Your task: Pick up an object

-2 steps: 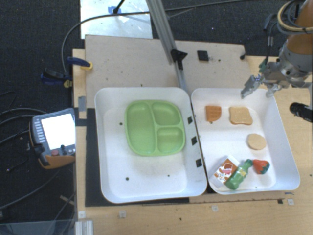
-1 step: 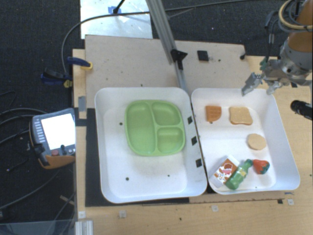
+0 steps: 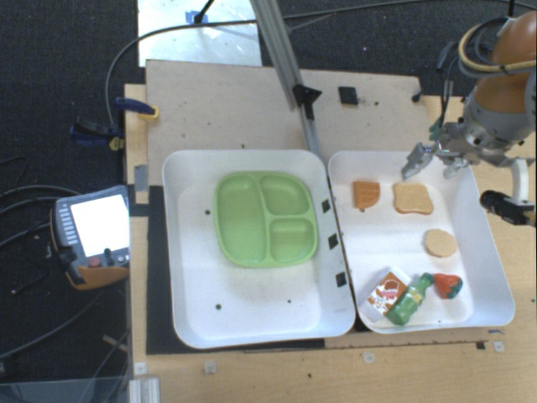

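Observation:
My gripper (image 3: 434, 166) hangs over the far edge of the right bin (image 3: 495, 263), its two fingers spread open with nothing between them. Just below it lies a slice of toast (image 3: 413, 198), and to the left of that an orange cracker-like piece (image 3: 366, 195). A round beige biscuit (image 3: 440, 243) lies further toward the front. At the front of the bin are a small carton (image 3: 386, 295), a green bottle (image 3: 409, 300) and a red strawberry (image 3: 449, 285).
The left bin (image 3: 193, 300) holds a green divided plate (image 3: 267, 218). A metal rod (image 3: 281, 49) slants down to the seam between the bins. A teach pendant (image 3: 92, 233) lies on the floor at the left.

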You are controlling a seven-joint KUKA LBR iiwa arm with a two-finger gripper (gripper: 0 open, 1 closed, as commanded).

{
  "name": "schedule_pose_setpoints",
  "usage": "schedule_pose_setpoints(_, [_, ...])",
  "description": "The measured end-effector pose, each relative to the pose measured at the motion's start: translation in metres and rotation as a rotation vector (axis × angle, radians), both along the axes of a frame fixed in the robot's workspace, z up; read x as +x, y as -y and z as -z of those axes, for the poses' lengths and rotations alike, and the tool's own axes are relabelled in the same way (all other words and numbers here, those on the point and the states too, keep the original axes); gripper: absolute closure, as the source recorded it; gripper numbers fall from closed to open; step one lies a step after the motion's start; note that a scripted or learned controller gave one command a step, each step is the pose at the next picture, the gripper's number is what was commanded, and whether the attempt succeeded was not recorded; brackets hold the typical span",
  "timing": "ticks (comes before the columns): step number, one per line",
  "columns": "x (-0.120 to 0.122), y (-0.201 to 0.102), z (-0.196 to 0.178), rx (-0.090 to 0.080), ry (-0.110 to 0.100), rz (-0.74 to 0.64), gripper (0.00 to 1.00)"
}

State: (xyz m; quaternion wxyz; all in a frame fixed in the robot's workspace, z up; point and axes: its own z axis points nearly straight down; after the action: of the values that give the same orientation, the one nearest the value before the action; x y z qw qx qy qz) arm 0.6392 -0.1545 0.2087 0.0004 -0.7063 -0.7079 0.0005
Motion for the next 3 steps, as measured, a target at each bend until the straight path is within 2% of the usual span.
schedule_pose_setpoints(2, [0.003,0.014,0.110,-0.001,0.000,0.002,0.00])
schedule_pose_setpoints(3, [0.005,0.014,0.095,-0.002,0.007,0.001,1.00])
